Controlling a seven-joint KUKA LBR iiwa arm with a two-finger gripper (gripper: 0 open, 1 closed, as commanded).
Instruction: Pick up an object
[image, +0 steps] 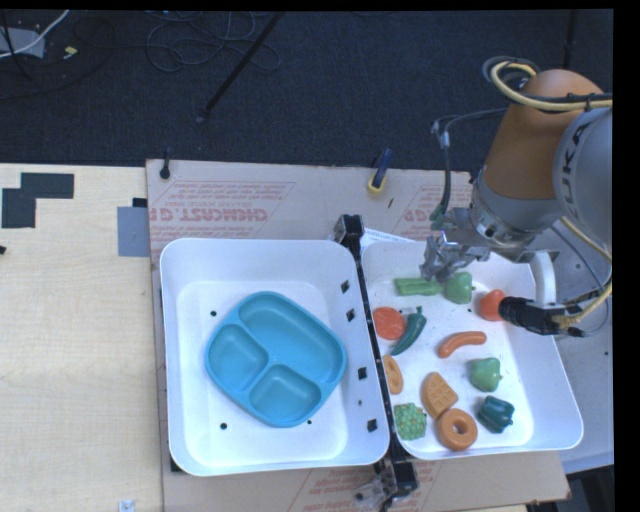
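The right bin (556, 392) holds several toy foods. At its far side lie a flat green bar (416, 287) and a round green piece (458, 289). My gripper (444, 262) hangs just above these two, at the bin's back edge, below the orange-banded wrist (535, 130). An orange-red piece (489, 304) lies to the right of them. Closer in are a red tomato slice (388, 322), a dark green chili (408, 333) and an orange sausage (461, 343). I see nothing lifted off the bin floor.
The left bin (182, 300) holds a blue divided plate (275, 357). At the right bin's front lie a green pepper (485, 373), a dark green pepper (496, 412), a donut (457, 429), broccoli (409, 420) and an orange wedge (437, 392). A black divider (366, 340) separates the bins.
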